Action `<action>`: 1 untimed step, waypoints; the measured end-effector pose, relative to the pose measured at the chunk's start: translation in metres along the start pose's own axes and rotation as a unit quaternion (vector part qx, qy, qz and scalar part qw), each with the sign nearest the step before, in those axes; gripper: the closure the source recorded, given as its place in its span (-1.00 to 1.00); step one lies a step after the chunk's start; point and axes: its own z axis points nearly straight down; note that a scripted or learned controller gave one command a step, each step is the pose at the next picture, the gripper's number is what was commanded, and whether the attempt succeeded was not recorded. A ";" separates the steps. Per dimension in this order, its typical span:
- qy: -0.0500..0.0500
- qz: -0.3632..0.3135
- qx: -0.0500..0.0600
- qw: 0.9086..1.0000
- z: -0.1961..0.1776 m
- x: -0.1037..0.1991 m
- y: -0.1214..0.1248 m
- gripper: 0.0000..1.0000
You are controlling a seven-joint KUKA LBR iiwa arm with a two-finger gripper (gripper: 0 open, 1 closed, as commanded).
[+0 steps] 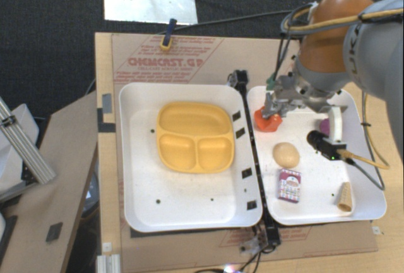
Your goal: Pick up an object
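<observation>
Hanging low over the upper left corner of the right bin (374, 202), the gripper (273, 109) sits directly on top of an orange lump (266, 122), at the end of the arm (353, 31) that comes in from the upper right of the frame. The lump lies on the bin floor close to the wall shared with the left bin (136, 202). It is squat, a little wider across the frame than up and down, so its long axis runs roughly left to right, and no end stands out as a tip. Its upper edge is hidden under the gripper. Whether the gripper is clamped on the lump or loose above it cannot be told from this slant.

Below the lump, near the middle of the same bin, rests a beige ball (286, 155). Just below that lies a small box (290, 186), its long axis nearly up and down the frame. A cone (344, 196) lies in the lower right corner, also lengthwise up and down. A purple thing (324, 126) peeks out at the right. The left bin holds a yellow plate (194, 137) with three compartments.
</observation>
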 end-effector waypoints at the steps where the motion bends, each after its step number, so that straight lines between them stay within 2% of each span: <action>1: 0.000 0.000 0.000 1.000 0.008 0.052 0.003 1.00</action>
